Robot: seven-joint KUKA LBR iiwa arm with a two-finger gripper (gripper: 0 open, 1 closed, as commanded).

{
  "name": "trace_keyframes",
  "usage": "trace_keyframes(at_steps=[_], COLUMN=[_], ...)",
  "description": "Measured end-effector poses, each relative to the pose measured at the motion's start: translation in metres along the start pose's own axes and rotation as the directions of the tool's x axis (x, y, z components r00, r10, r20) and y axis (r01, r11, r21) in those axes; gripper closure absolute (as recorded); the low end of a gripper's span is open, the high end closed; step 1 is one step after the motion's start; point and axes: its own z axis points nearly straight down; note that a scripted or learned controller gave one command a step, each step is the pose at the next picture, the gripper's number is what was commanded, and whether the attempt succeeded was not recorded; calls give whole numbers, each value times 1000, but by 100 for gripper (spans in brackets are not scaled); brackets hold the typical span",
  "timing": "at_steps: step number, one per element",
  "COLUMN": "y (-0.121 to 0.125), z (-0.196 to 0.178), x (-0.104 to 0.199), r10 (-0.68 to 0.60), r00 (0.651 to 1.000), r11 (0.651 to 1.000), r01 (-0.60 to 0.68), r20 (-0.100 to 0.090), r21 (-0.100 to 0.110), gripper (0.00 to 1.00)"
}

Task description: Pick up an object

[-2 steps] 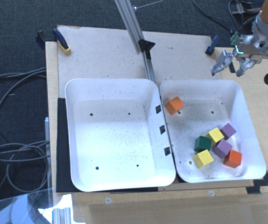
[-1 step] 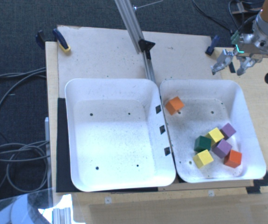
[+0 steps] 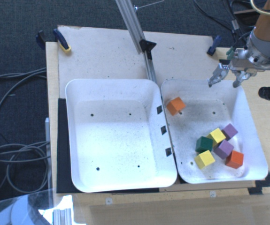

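We see the gripper [image 3: 227,77] spread wide with nothing in it, hovering over the right bin's [image 3: 247,125] far rim, well apart from the orange cube [image 3: 175,105].

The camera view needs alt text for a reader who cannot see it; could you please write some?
A robot gripper hangs open and holding nothing over the back edge of the right bin. That bin holds an orange block by itself and a cluster of six coloured blocks near its front. The left bin sits beside it on the bench.
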Motion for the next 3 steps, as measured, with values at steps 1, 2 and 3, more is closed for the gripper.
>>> trace_keyframes(at_steps=[1, 2, 3], y=[-2, -10, -8], z=[43, 90, 75], x=[3, 1, 1], r10=[-1, 0, -1], r00=[1000, 1000, 1000], r11=[1000, 1000, 1000], r01=[1, 0, 1], r20=[-1, -1, 1], r21=[0, 1, -8], gripper=[0, 0, 100])
